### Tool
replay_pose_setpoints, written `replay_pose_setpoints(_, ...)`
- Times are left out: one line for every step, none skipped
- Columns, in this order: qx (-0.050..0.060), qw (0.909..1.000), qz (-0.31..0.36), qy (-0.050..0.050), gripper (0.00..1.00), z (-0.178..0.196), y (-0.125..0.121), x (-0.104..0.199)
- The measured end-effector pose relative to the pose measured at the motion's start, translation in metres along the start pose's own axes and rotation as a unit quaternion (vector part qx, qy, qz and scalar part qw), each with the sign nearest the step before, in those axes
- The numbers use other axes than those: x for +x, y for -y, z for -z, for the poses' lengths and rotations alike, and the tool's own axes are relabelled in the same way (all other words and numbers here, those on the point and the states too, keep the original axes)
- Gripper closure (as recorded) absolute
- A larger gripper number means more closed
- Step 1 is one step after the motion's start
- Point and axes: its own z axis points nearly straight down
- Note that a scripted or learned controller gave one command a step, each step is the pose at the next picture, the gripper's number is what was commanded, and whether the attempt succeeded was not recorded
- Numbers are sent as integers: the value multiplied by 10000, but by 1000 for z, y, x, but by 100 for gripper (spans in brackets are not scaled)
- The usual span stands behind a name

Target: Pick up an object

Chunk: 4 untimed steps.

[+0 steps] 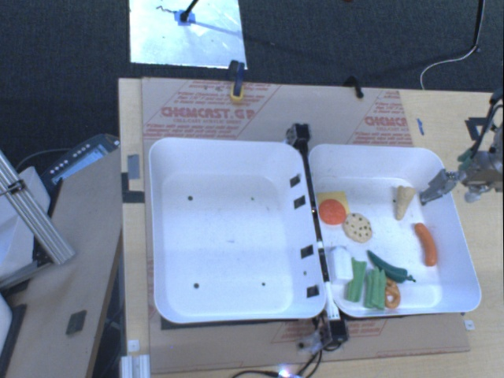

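The right bin (449, 290) holds the toy food. A yellow cheese slice (337, 199) lies under a red tomato slice (332, 211), with a chocolate-chip cookie (357, 227) beside them. A beige cone (403, 201) and an orange sausage (426, 243) lie toward the right wall. Along the front are a white block (342, 263), green sticks (365, 282), a dark green pepper (389, 265) and a small pretzel (391, 295). My gripper (454, 183) hangs at the bin's right rim, right of the cone and above the sausage, with nothing seen in it.
The left bin (157, 211) stands next to the right one, joined by a black clipped divider (309, 211). Both rest on cardboard (205, 109). A shiny metal sheet (185, 22) lies at the back, and a grey rail (31, 219) sits at the left.
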Motion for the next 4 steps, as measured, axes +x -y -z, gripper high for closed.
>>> replay_pose_setpoints(-19,10000,21,5,100,11,-1,0)
replay_pose_setpoints(28,10000,52,-30,100,-60,-19,96)
replay_pose_setpoints(-93,9999,58,-16,100,95,-33,169)
replay_pose_setpoints(36,10000,25,-10,100,3,-23,204)
